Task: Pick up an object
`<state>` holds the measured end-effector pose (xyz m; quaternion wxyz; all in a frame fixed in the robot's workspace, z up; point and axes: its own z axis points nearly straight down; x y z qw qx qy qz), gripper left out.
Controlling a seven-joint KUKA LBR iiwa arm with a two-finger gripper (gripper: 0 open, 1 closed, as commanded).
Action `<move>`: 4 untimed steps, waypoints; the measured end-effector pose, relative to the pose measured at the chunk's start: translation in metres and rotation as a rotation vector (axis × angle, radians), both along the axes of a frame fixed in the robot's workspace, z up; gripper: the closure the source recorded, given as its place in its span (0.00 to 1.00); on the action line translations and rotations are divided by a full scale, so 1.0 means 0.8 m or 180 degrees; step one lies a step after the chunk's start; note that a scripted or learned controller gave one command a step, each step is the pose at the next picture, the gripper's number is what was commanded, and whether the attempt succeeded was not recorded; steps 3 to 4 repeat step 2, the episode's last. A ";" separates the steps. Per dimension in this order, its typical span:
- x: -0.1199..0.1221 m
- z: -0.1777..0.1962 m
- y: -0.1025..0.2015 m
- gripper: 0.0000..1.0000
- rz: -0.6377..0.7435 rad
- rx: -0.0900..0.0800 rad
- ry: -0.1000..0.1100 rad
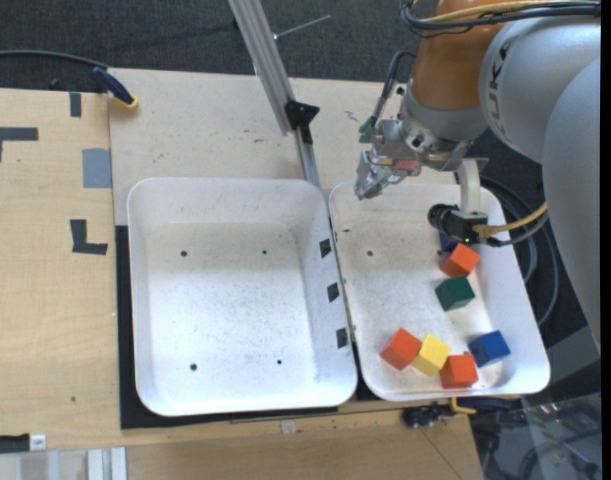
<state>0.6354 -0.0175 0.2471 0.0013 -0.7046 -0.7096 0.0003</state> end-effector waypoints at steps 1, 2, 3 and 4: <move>-0.004 0.008 0.069 1.00 0.0001 0.0002 -0.0005; -0.004 -0.006 0.147 1.00 0.0002 0.0000 -0.0001; -0.004 -0.006 0.147 1.00 0.0002 0.0000 -0.0001; -0.004 -0.006 0.147 1.00 0.0002 0.0000 -0.0001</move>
